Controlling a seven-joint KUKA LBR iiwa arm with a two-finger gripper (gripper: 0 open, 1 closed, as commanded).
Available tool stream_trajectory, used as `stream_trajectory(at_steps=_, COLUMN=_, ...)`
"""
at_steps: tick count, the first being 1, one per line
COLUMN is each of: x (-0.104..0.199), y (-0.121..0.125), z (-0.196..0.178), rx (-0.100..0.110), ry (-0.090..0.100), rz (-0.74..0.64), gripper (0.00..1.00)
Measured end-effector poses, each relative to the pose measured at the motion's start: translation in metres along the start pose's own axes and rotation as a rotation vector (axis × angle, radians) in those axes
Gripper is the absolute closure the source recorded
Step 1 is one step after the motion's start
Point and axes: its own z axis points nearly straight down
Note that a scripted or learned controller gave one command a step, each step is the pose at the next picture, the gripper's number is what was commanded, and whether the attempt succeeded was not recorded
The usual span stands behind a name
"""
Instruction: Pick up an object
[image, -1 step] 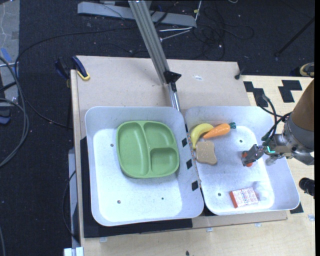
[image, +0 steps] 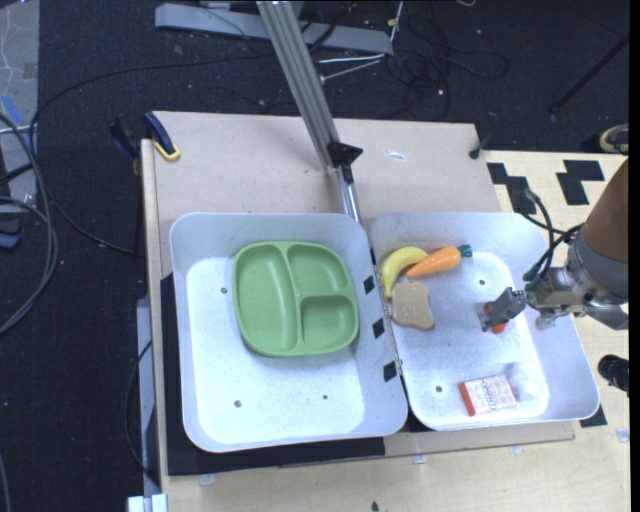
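Reaches in from the right with the gripper (image: 497, 312), hanging low over the bare middle of the right bin (image: 560, 330); cannot tell whether open or closed at this size and slant, and nothing visibly held. Probably sits between targets rather than on one: well apart from the red-and-white packet (image: 489, 394) near the bin's front edge, and apart also from the cluster on the bin's far-left side. There, a banana (image: 400, 264) curled against the wall, an orange carrot (image: 436, 262) touching its end and pointing right, a tan slice of bread (image: 412, 306) just in front of both. Judged loosely scattered, so as to leave room to come down from above; the packet, lying flat and alone, looks the easiest approach, the banana pressed to the wall the most awkward. Next door, in the left bin (image: 200, 400), a green divided plate (image: 297, 298) lying flat in the middle. Beneath both bins, a pale board bench (image: 260, 160) with a blue-and-yellow clamp (image: 158, 135) at its far-left corner and a slanted metal pole (image: 305, 80) rising from between the bins. Beyond, dark speckled floor strewn with black cables (image: 70, 210); at right, black squares printed on a pale board (image: 575, 180).
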Motion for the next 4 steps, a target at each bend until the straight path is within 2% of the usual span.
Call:
stream_trajectory(at_steps=2, x=-0.015, y=0.011, z=0.11, rx=0.003, ry=0.0, rz=0.003, gripper=0.0)
stream_trajectory(at_steps=3, x=-0.015, y=0.012, z=0.131, rx=-0.002, ry=-0.001, rz=0.002, gripper=0.0)
stream_trajectory(at_steps=4, x=-0.016, y=0.013, z=0.119, rx=-0.008, ry=-0.004, rz=0.004, gripper=1.0)
